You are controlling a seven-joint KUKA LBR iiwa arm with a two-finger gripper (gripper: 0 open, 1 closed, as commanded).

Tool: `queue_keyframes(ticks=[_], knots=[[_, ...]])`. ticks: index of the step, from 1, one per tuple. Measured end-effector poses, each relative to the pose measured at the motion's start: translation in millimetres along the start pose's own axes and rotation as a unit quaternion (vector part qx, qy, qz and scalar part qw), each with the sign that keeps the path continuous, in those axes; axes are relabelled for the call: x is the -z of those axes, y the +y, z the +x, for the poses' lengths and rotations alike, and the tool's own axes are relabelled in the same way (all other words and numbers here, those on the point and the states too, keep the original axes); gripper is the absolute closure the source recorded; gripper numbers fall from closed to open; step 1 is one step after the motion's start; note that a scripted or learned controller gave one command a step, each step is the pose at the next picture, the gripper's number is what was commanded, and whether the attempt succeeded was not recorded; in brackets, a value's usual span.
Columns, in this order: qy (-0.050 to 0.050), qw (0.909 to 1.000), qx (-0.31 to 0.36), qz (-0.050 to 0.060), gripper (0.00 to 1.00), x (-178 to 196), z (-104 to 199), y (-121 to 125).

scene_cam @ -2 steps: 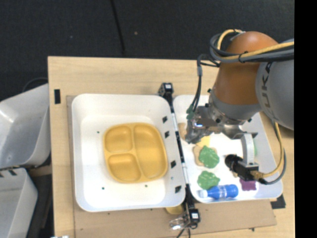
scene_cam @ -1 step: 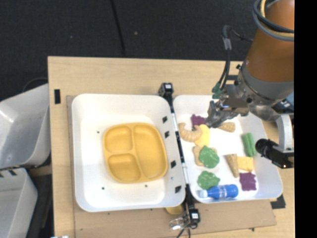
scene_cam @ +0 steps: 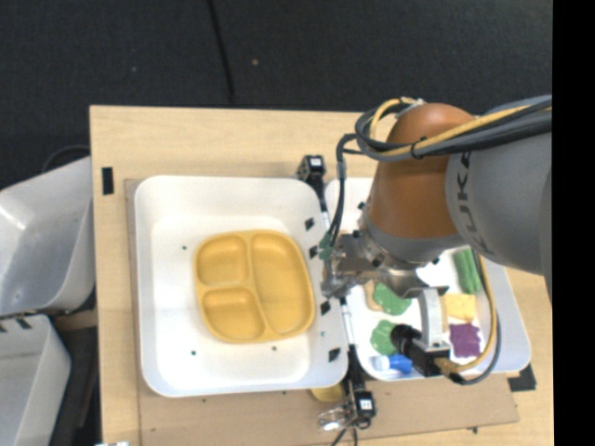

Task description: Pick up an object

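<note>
The right bin [scene_cam: 517, 342] holds several small toys: a green piece [scene_cam: 390, 298], another green piece [scene_cam: 383, 334], a blue piece [scene_cam: 398, 364], a purple piece [scene_cam: 465, 340], a yellow block [scene_cam: 461, 306] and a green stick [scene_cam: 467, 269]. The arm's orange wrist band [scene_cam: 418, 179] hangs over the right bin's left half and hides the objects beneath it. The gripper [scene_cam: 346, 282] sits low near the wall between the two bins, beside the green pieces. No object shows between it.
A yellow three-compartment plate [scene_cam: 253, 284] lies in the left bin [scene_cam: 167, 221]. Cables loop around the wrist. A small black clip [scene_cam: 310, 166] sits at the bins' top junction and another fitting [scene_cam: 353, 407] at the bottom. The wooden bench [scene_cam: 112, 137] surrounds both bins.
</note>
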State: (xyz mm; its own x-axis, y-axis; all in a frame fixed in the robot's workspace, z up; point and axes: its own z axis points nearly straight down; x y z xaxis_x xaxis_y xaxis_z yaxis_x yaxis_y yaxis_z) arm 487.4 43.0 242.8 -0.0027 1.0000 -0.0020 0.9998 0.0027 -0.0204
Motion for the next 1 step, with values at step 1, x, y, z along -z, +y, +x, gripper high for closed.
queue_keyframes(ticks=[1], knots=[[0.001, 0.9999, 0.001, -0.016, 1.00, 174.3, 30.6, 1.6]])
